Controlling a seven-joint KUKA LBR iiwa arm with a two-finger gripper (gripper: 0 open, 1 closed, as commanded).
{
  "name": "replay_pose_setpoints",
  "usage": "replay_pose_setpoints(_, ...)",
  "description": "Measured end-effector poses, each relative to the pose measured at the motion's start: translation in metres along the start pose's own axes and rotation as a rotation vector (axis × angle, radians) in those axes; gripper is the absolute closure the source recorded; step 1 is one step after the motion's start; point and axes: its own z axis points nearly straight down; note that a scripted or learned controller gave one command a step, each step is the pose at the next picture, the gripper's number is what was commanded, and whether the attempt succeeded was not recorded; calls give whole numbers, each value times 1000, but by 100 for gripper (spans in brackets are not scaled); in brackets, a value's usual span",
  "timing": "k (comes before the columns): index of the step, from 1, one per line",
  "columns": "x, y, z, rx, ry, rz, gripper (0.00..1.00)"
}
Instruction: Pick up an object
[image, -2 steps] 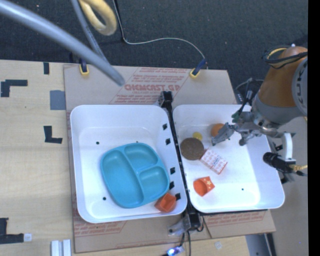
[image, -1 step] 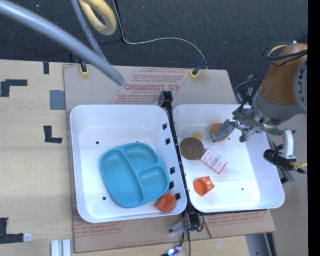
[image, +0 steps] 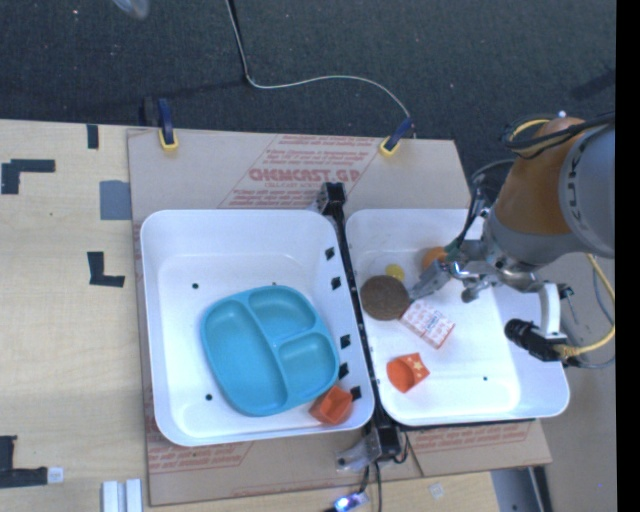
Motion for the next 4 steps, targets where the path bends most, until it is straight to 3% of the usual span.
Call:
replay_pose_setpoints(1, 1, -6, 63, 1, 0, 1, 0)
replay_pose_setpoints(2, 1, -5, 66, -7, -1, 0, 0)
replay_pose_setpoints(3, 2, -4, 57, -9, -2, -1, 100)
replay_pose_setpoints(4, 12, -2, 2, -10, -1, -1, 100)
